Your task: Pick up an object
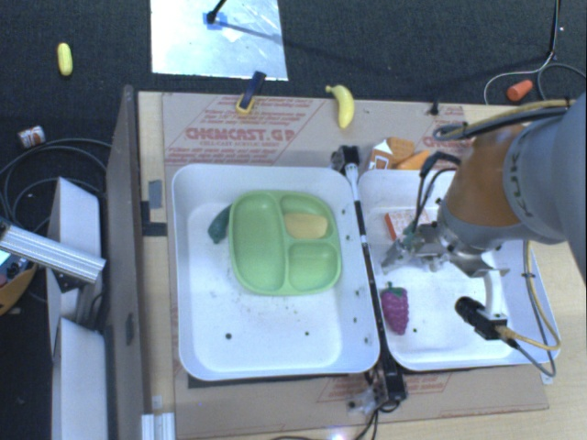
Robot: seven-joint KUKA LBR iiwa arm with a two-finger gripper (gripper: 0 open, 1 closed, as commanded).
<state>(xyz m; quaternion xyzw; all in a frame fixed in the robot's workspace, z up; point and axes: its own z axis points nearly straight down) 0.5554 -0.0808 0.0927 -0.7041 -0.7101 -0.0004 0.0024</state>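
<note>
The grey arm reaches into the right bin, its gripper spread open, gripping nothing, low by the left wall. The purple grape bunch lies just nearer. In the left bin, a green divided plate holds a yellow piece.

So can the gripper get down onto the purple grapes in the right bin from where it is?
Probably yes. The grapes lie uncovered on the right bin floor, just below the gripper in the camera view, nothing between them.

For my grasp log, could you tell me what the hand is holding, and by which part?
Nothing visible: the hand hovers in the right bin, above the purple grapes.
</note>
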